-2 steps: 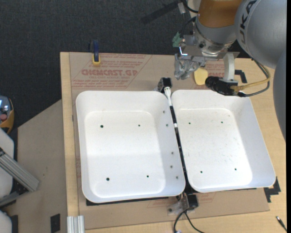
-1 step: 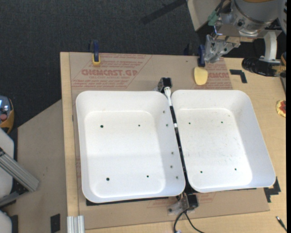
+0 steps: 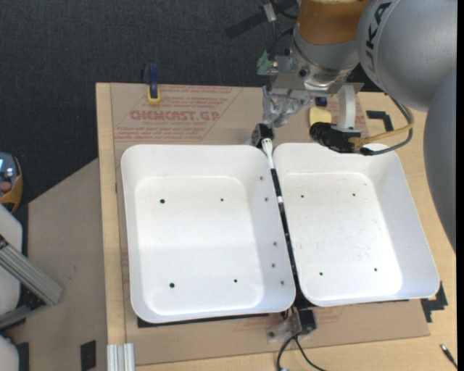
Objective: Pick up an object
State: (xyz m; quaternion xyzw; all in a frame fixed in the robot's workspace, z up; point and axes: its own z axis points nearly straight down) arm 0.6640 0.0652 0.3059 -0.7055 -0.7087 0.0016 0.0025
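Overhead, metallic fingers [image 3: 279,116] hang past two smooth, round-cornered white bins [image 3: 145,239] — glossy plastic.

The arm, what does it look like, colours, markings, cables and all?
The arm is bulky, rounded and light grey, with dark lettering on its casing near the top. An orange band rings it just above the wrist. Below that hangs a small metal tool, silvery grey with a greenish part at its side. A yellow cable and a black fitting lie beside it.
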